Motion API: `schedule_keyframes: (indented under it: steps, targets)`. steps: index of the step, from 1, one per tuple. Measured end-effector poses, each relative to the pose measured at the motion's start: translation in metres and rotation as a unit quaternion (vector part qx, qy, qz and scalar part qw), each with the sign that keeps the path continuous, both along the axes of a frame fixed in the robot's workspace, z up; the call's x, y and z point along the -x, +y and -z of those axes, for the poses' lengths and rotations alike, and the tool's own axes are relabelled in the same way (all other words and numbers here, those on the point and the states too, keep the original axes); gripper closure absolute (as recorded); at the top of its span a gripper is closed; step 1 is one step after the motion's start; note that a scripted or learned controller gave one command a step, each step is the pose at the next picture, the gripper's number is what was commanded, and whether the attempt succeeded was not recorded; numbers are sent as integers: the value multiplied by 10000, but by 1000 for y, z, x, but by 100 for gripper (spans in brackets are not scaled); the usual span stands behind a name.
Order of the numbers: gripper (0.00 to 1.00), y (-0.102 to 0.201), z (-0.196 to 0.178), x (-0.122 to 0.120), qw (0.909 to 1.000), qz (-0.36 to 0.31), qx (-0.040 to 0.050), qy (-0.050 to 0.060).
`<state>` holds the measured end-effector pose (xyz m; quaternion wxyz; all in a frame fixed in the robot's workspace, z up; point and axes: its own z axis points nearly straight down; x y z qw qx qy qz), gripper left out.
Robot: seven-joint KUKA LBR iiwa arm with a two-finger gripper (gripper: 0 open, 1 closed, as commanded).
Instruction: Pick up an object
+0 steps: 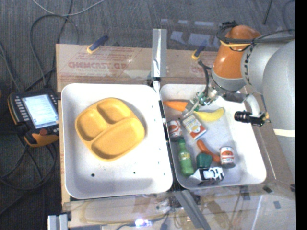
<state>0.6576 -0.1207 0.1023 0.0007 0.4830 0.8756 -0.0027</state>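
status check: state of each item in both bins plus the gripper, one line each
yellow divided plate: upright, alone in left bin
carrot: lying flat, right bin
banana: lying flat, beside gripper
juice carton: lying flat
green bottle: on its side
red can: standing on end
gripper: low over carrot and banana, grasp unclear

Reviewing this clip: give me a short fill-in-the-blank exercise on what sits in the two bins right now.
1. The divided yellow plate lies in the ____ bin.
2. The green bottle lies in the ____ bin.
3. The claw hangs over the right bin, next to the yellow ____.
4. The plate has ____ compartments.

Missing words: left; right; banana; three
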Motion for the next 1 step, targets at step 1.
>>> schedule_keyframes:
  steps: [1]
  targets:
    - [100, 30, -85, -12, 9998, 176, -26, -6]
